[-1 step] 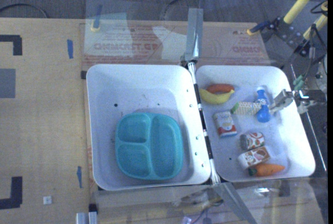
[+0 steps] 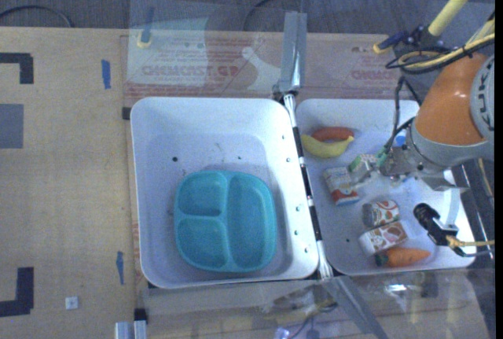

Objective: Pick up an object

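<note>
Two shallow white bins sit side by side on a wooden bench, seen from above at a slant. The left bin (image 2: 149,133) holds one thing: a teal divided tray (image 2: 226,221) with three compartments, lying flat near the bin's front. The right bin (image 2: 346,251) holds seven small things. At the back lies one yellow banana (image 2: 326,146) with one red item (image 2: 334,132), perhaps a pepper, touching it from behind. Toward the middle are one red-and-white carton (image 2: 342,186) and one crumpled green-and-white packet (image 2: 363,165). Nearer the front are one small can (image 2: 380,211), a second carton (image 2: 383,237) and one orange carrot (image 2: 405,256), with that carton and the carrot close together. The single grey arm (image 2: 448,113), with its orange band, reaches in from the right. Its gripper (image 2: 391,164) is low over the right bin, just beside the packet; from this angle it cannot be told whether the gripper is parted, closed or clamped on anything.
</note>
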You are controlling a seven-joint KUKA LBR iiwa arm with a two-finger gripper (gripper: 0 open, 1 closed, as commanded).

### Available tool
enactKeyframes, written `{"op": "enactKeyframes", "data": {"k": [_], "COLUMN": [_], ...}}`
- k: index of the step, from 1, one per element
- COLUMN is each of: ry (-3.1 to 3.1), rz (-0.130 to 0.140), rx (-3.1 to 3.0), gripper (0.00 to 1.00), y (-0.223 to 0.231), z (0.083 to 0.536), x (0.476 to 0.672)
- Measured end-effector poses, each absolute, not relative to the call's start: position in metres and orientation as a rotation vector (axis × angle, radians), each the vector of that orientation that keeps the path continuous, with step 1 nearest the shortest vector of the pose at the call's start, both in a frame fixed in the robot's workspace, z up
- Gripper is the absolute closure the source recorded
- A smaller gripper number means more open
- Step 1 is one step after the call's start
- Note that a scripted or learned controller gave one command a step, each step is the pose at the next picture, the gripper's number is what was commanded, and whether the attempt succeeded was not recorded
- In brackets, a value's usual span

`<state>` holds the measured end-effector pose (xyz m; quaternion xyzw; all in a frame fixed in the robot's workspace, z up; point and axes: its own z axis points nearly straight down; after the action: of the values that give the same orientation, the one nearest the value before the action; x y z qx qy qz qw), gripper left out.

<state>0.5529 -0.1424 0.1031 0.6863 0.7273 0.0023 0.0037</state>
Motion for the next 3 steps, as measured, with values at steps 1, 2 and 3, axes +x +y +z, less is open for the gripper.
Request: {"op": "enactKeyframes", "data": {"k": [1,2,3], "ry": [2.175,2.182,2.193], "rz": [-0.002,-0.013,0.001], "rx": [2.268,2.263,2.246], "gripper": [0.00,1.00,1.00], "y": [-0.169,-0.168,-0.140], "z": [0.098,0.108,0.210], "x": [0.668,0.667,0.668]}}
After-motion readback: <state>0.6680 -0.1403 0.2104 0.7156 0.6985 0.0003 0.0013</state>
